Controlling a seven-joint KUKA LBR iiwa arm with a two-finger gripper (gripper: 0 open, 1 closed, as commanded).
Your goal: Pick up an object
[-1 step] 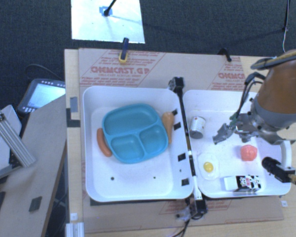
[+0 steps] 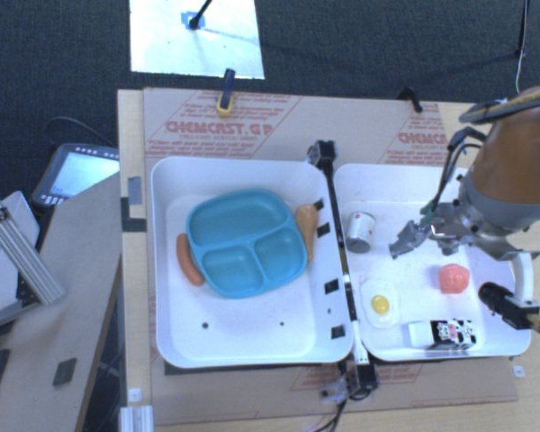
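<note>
While the end effector point(image 2: 412, 238) hangs over the middle of the right bin point(image 2: 405, 187), with nothing between its fingers, the pick looks to be at the approach stage: no object has left the bin floor. I cannot tell from this slanted view whether the fingers are spread or closed. Nearest to it, a small silver can point(image 2: 358, 230) lies on its side just toward the divider between the bins. A pink ball point(image 2: 454, 278) sits near the bin's right wall, under the grey arm point(image 2: 513, 174). Toward the desk's near edge, a fried-egg toy point(image 2: 379, 304) rests on the bin floor, and a black-and-white carton point(image 2: 443, 333) lies flat along the bin's near wall.

My guess is the next move calls for choosing one target, centring over it and dropping straight down; the can may roll, so the fingers should straddle it across its round sides.

Across the divider, the left bin point(image 2: 243, 331) carries a blue compartment tray point(image 2: 247, 254), with a sausage toy point(image 2: 189, 259) touching its left side and an orange carrot-like piece point(image 2: 306, 228) at its right. Both bins sit on a printed cardboard sheet point(image 2: 252, 124) covering the desk. Beyond the far edge is dark carpet point(image 2: 54, 43) with a pale square panel point(image 2: 193, 25); a tablet-like screen point(image 2: 76, 174) lies off the desk's left side.
</note>
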